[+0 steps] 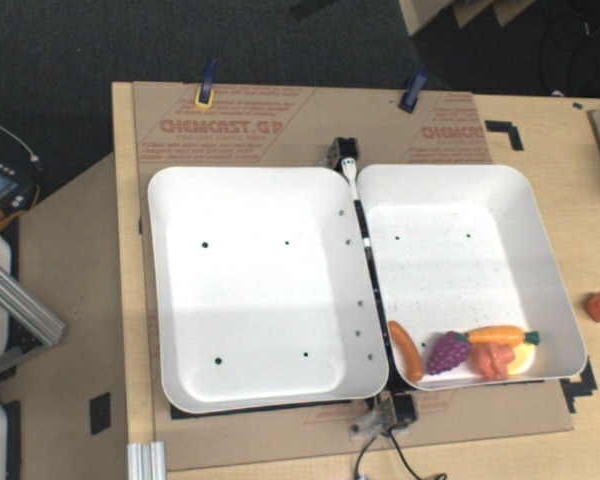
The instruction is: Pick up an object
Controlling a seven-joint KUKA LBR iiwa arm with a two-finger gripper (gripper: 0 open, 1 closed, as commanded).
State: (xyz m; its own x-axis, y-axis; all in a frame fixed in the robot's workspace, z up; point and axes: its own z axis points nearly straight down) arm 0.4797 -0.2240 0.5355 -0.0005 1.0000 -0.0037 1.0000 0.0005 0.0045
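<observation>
We look down on a brown cardboard sheet (280, 118) printed with red lettering and pinned along its far edge by two clamps, one with a yellow tip (206, 90) and one blue (413, 90).

On the left sits the left bin (250, 288), a shallow white tray whose floor shows four small dark dots. Light falls across its near half, and its far half lies in softer shade.

Between the two trays runs a dark strip (364, 258), ending in a small black fitting at the far end and another at the near end where a cable leaves.

The right bin (460, 238) touches that strip. All of the toy food is gathered along its near wall. Going left to right we see an orange sausage (405, 350) lying tilted close to the near left corner, then a purple bunch of grapes (447, 352) just beside it, then a red-orange piece (491, 360) that we cannot name for certain, with a carrot (500, 335) lying across its far side and a pale yellow item (521, 360) tucked against the wall behind them. These last three touch each other.

Further right, out on the bench, a small red object (598, 306) sits well apart from the trays.

As for the arm's gripper, we cannot tell how far open it is or whether it has hold of anything.
</observation>
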